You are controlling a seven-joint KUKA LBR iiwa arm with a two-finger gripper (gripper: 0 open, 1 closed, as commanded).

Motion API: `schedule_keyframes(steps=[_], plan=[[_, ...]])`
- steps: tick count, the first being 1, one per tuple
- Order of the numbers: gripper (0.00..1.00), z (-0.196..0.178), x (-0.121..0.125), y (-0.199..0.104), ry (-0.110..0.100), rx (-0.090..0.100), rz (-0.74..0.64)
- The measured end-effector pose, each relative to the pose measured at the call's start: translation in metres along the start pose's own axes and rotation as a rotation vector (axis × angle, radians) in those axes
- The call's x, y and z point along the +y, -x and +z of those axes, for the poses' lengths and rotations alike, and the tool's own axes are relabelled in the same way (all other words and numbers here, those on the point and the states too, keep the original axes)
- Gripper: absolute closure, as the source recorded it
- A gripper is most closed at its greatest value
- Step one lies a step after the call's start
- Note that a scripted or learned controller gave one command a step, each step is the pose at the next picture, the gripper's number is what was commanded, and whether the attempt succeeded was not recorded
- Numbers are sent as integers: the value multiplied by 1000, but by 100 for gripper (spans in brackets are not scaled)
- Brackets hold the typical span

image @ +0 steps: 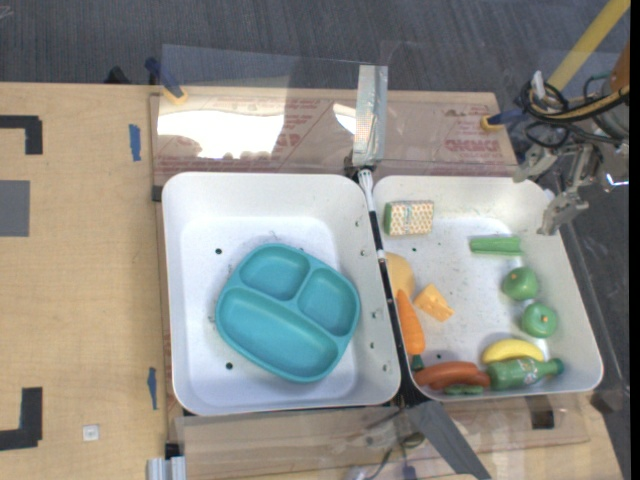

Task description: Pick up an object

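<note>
The right bin (455,200) holds several toy foods. A speckled tan block (410,218) lies at its back left and a green stick (495,245) lies further right. Two green round fruits (519,284) (540,319) sit on the right side. A yellow banana (513,350), a green bottle-shaped piece (525,371) and a red sausage (450,373) line the front wall. An orange carrot (410,328), an orange wedge (433,303) and a yellow piece (398,268) lie along the left wall. My gripper (558,208) hangs over the bin's back right corner, above and right of the green stick, with nothing visibly held.
In the left bin (190,218) a teal divided plate (288,311) lies flat. A clear panel with a taped upright strip (370,118) stands behind the bins. Cables and a yellow pole (590,38) crowd the top right beside the arm.
</note>
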State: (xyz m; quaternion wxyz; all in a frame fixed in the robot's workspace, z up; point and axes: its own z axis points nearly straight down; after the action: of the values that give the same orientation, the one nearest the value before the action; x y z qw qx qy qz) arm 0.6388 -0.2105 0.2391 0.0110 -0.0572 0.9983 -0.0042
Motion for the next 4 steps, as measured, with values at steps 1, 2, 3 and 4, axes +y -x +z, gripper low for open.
schedule_keyframes(steps=[1, 2, 3, 4], plan=[[0, 120, -12, 12, 15, 18, -298], [0, 149, 40, -21, 11, 9, -328], [100, 135, 40, -16, 5, -6, -328], [0, 136, 40, -16, 6, -4, -328]])
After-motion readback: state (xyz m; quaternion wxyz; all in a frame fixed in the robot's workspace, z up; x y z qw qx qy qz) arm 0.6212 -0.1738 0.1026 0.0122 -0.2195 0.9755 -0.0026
